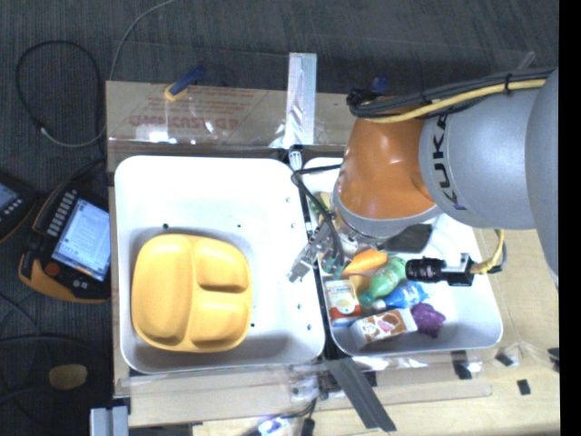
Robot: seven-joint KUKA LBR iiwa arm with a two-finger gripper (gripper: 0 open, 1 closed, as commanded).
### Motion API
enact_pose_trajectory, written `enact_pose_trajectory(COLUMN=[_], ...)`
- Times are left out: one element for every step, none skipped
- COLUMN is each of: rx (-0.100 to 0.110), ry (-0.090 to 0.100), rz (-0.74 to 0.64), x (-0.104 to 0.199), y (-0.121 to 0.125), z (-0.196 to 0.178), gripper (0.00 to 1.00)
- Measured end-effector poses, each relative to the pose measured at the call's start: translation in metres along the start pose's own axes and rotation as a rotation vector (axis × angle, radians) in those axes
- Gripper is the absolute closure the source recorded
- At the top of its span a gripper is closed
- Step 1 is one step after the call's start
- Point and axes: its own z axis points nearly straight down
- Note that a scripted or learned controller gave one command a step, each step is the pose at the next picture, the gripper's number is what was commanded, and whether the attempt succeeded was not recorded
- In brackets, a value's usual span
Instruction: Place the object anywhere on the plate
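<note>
The arm (454, 143) leans low over the right bin (472, 330), and the gripper (320, 248) sits at the dividing wall between the bins; whether it is gripping anything cannot be told. The toy food is crammed together here: carrot (366, 261), green piece (386, 278), small carton (381, 325), purple grapes (428, 317). The yellow plate (191, 291) waits in the left bin (209, 184), well apart. Risk: with items touching, the grab may slip, snag two, or clip the wall.

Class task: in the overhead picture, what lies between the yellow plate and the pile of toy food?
In the camera view, between the yellow plate and the toy food: bare white bin floor, then the two bins' adjoining walls.
</note>
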Motion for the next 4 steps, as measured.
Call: enact_pose_trajectory(rx=[0.000,0.000,-0.004,-0.001], ry=[-0.001,-0.002,-0.002,-0.004], rz=[-0.090,-0.102,-0.101,-0.346], x=[-0.040,-0.122,-0.195,-0.183], y=[-0.090,-0.136,-0.040,-0.043], z=[0.000,0.020,0.012,-0.043], gripper=[1.00,1.00,1.00,1.00])
